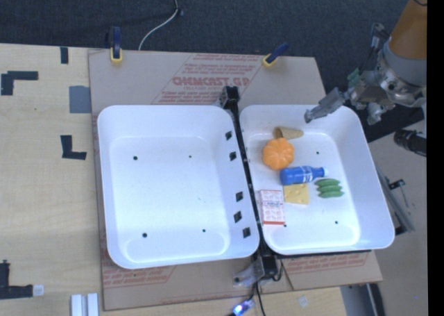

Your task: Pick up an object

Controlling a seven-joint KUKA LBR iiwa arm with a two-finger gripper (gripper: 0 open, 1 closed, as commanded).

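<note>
A brown cardboard sheet (208, 78) lies on the wooden surface (41, 169) under both bins. Two clamps, one yellow (115, 49) and one blue (276, 53), hold its far edge.

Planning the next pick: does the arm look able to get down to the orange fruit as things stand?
Probably yes. The orange fruit lies uncovered in the right bin, with the blue bottle just below it and a tan piece above. The gripper hovers at the bin's far edge, with nothing between.
</note>
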